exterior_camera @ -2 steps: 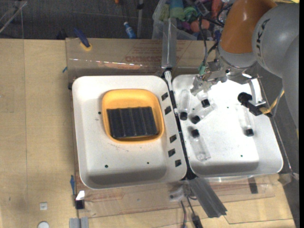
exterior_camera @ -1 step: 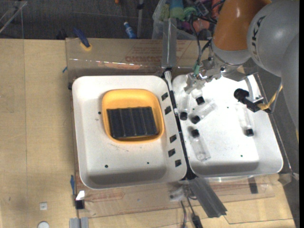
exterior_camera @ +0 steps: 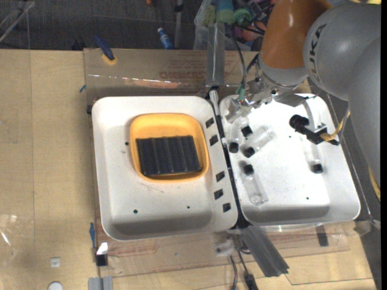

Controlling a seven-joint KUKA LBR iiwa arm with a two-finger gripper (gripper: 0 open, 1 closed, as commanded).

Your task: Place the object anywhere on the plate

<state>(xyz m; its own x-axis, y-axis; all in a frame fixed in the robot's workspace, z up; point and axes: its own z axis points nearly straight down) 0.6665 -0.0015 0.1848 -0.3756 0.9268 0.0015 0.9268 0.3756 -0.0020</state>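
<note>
Lettering on grey arm (exterior_camera: 344,47) partly legible: "UKA", white. The object (exterior_camera: 167,154) is a black ribbed rectangular slab, lying flat on the yellow plate (exterior_camera: 138,132) in left bin (exterior_camera: 115,192). The tool (exterior_camera: 247,101) is over right bin (exterior_camera: 290,189), far left corner; spread or pressed together, cannot tell.

Bins: two, white, side by side, left (exterior_camera: 115,198) and right (exterior_camera: 302,192). Plate (exterior_camera: 166,121): one, yellow, in the left bin. Ribbed black block (exterior_camera: 167,154): one, on the plate. Robot arm (exterior_camera: 338,47): one. Small black tabs (exterior_camera: 219,176) along the divider between the bins: five can be made out. Small clear pieces with black ends (exterior_camera: 248,151) in the right bin: at least four; the clear plastic blends into the white floor, so the exact count cannot be told.
</note>
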